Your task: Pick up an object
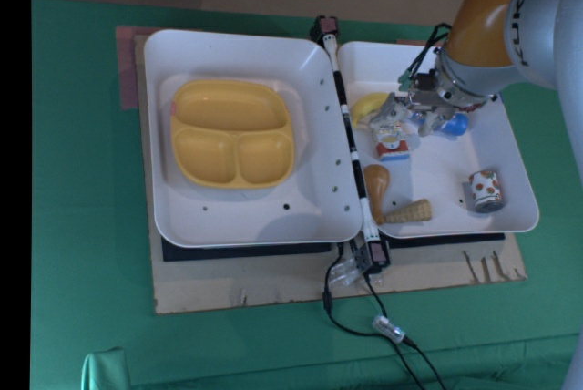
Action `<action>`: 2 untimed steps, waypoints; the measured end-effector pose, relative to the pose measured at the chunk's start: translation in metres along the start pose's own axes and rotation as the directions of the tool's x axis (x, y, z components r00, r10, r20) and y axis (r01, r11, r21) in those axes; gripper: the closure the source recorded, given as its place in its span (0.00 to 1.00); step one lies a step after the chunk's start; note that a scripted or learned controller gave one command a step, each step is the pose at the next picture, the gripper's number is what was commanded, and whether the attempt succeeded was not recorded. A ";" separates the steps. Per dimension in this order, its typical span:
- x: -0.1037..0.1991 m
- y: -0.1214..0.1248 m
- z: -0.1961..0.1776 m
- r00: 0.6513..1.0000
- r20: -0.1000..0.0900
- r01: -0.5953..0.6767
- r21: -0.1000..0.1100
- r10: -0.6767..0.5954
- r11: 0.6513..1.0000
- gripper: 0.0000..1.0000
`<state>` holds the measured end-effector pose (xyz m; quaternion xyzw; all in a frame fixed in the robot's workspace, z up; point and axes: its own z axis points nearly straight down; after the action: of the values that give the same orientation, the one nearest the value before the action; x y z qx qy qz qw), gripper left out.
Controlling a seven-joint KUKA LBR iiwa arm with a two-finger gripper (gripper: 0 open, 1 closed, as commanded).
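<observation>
My gripper (398, 118) hangs over the right bin (510, 162), low above a small white and red carton (392, 145) and right beside a yellow banana-like toy (368, 107). A blue object (453, 125) lies just to the right of the fingers. Nearer the front lie a brown drumstick-shaped toy (376, 188), an ice cream cone (409, 212) and a small red-and-white can (485, 190). Nothing is visibly held between the fingers.
The left bin (159, 60) holds a yellow divided plate (232, 132). A black divider strip (344, 133) runs between the bins. Cables (383, 324) trail over the green cloth at the front. A person's feet stand beyond the bench at top left.
</observation>
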<state>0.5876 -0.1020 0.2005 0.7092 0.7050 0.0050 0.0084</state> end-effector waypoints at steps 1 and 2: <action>-0.003 0.003 -0.016 1.000 0.003 -0.008 -0.017 0.008 1.000 1.00; -0.003 0.003 -0.016 1.000 0.003 -0.008 -0.016 0.008 1.000 0.00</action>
<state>0.5906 -0.1049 0.2169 0.7120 0.7020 0.0098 0.0150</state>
